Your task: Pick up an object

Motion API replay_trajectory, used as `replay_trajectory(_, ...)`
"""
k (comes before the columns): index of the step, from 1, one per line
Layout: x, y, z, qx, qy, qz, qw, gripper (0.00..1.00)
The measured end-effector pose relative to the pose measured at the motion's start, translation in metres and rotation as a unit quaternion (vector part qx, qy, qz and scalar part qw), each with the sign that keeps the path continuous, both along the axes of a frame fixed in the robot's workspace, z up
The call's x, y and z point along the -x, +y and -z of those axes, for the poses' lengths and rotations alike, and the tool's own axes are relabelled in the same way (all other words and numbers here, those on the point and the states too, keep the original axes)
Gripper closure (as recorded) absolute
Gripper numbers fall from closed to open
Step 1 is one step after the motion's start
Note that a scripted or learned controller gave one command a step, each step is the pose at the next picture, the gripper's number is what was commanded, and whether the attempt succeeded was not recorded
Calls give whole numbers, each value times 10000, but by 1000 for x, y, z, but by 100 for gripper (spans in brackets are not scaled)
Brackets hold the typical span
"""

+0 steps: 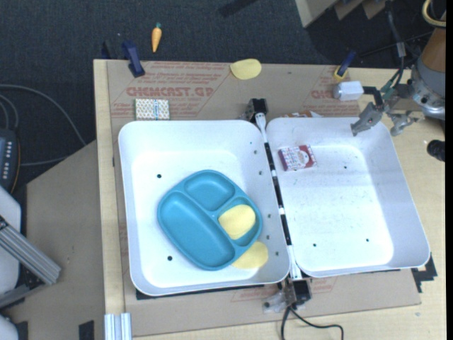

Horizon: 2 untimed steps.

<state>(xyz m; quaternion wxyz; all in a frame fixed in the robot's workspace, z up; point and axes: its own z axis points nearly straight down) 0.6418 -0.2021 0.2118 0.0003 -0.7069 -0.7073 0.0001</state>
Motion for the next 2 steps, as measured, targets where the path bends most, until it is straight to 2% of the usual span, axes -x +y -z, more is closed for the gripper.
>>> replay_trajectory(1,26,74,42,-5,5,-5,10000,0)
replay_trajectory(2,-8,111,105,-4,5,-2,10000,0)
